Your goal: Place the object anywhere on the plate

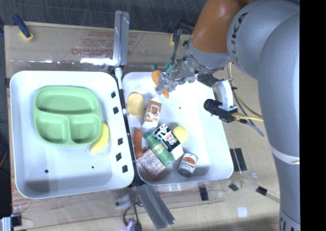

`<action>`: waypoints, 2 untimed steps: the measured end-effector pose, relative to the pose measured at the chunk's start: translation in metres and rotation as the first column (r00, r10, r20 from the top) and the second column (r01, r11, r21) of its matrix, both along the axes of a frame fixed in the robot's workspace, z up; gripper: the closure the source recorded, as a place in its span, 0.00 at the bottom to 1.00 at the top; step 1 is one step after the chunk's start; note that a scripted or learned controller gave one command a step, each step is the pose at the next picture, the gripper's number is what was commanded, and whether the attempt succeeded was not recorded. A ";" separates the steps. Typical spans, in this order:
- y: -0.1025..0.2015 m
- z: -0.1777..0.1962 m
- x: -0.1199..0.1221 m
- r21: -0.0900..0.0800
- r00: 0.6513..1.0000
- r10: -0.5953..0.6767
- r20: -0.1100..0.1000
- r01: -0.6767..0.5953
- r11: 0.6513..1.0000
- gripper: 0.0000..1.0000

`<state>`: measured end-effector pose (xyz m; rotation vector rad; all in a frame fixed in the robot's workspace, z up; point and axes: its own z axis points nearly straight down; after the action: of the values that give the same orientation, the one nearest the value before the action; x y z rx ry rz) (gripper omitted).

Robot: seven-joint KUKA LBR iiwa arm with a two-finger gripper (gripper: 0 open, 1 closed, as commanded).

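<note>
Left bin (pixel 30 174): shallow, white, smooth plastic with rounded corners. Holds one light green plate (pixel 67 114), a rounded rectangle split into three compartments, one long above and two smaller below. A yellow banana-shaped toy (pixel 101 139) lies just beside the plate's lower right corner, touching or nearly touching its rim.

Right bin (pixel 214 148): same make, set against the left bin along a black-marked divider. Contents, clustered toward its left and lower part:
- pale yellow rounded piece (pixel 135 104), matt, near the upper left;
- small brown and white carton (pixel 152 113), just beside that piece;
- black and white cow-patterned carton (pixel 166 136), tilted;
- yellow lemon-shaped item (pixel 179 134), touching the cow carton's right side;
- green bottle (pixel 158 148) with a label, lying on its side;
- orange carrot-like stick (pixel 138 143) along the left wall;
- red and white printed packet (pixel 151 164) at the lower left;
- small can (pixel 187 164) with a red and white label, lying tilted at the lower edge.

Task's thing: an orange toy with a green tip (pixel 158 78), at the upper left part of the right bin, above the pale yellow piece.

Gripper (pixel 170 80): metallic, below the arm's orange band, over the right bin's upper edge. The orange toy sits right at the fingertips; whether the fingers are clamped on it, apart or together cannot be told.
</note>
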<state>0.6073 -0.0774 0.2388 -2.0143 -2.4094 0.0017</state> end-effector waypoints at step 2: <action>0.140 -0.048 -0.039 0.001 0.959 0.282 -0.005 -0.282 0.959 1.00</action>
<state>0.5681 0.0623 0.1907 -1.6485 -2.6687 0.0061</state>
